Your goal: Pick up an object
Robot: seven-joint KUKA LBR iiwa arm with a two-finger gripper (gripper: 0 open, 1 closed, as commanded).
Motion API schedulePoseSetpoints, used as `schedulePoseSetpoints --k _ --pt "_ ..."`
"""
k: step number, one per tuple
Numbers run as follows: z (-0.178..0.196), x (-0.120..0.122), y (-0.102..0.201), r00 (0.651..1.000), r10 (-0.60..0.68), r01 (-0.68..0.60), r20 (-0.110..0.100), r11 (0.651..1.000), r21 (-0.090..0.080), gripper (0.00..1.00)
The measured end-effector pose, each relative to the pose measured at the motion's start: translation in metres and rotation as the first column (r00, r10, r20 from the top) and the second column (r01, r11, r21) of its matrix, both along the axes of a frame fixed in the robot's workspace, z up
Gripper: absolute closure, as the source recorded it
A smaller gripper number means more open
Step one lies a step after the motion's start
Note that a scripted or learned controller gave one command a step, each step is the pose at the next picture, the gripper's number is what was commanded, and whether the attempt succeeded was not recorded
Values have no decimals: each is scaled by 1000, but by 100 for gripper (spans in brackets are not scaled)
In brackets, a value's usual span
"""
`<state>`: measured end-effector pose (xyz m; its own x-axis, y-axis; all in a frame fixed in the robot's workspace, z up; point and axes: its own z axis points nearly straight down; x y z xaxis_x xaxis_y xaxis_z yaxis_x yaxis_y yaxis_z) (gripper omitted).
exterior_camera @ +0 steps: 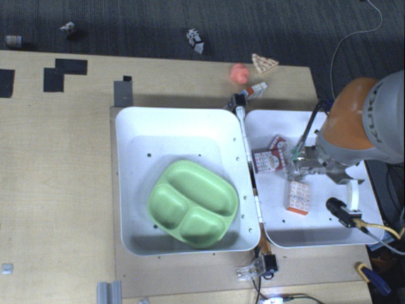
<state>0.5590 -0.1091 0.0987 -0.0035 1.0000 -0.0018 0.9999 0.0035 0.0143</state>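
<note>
My gripper [296, 168] hangs low over the right bin [329, 236], with the grey arm and its orange band [352, 122] reaching in from the right. Directly below it in the view lies a small orange and white packet [299, 197], close to the gripper tip. A red and white packet [268, 158] lies just left of the gripper, near the bin's left wall. I see nothing held in the gripper. The left bin [130, 170] holds a green divided plate [193, 202].
Beyond the bins on the bench lie a pink ball [239, 73], a toy pizza slice [264, 63] and a small tube [254, 91]. The ridge between the two bins [248, 170] runs just left of the red and white packet.
</note>
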Motion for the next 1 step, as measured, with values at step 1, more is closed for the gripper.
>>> schedulePoseSetpoints --k 1 --pt "88 110 59 1000 2 -2 -7 1000 3 100"
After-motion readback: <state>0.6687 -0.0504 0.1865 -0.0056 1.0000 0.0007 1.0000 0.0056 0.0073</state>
